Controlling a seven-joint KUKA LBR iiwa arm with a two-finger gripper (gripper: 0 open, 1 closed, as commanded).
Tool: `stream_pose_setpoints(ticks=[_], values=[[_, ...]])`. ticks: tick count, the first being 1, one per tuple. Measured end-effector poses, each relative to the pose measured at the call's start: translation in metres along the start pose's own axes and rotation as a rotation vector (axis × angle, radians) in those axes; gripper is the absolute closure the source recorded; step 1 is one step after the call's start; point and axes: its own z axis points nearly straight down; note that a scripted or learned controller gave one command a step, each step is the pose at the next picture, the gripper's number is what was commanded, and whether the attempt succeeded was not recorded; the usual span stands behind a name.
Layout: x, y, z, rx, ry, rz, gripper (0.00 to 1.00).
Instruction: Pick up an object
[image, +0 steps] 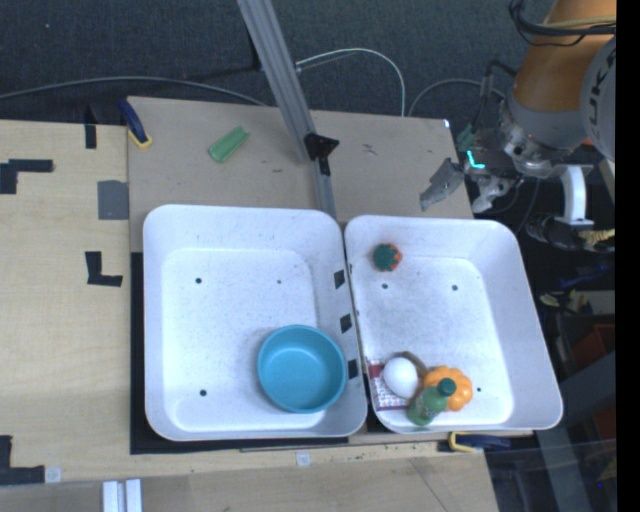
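Note:
My gripper (458, 192) hangs above the far edge of the right bin (505, 300), near its back right corner, with its two fingers spread and nothing between them. A small green and orange ball (386, 257) lies near the bin's back left. At the front of the same bin sit a white egg-like ball (401, 376), an orange piece (450, 387) and a green piece (428, 404), all touching, over a flat card. A blue bowl (301, 367) rests in the front right of the left bin (200, 300).
A slanted grey pole (285, 75) crosses the bench behind the bins, ending at a black clamp. A green block (228, 144) lies on the bench at the back left. Cables run behind the right bin.

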Motion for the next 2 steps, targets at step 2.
stream_pose_setpoints(ticks=[2], values=[[-0.006,-0.006,0.092,0.006,0.0,0.002,0.0]])
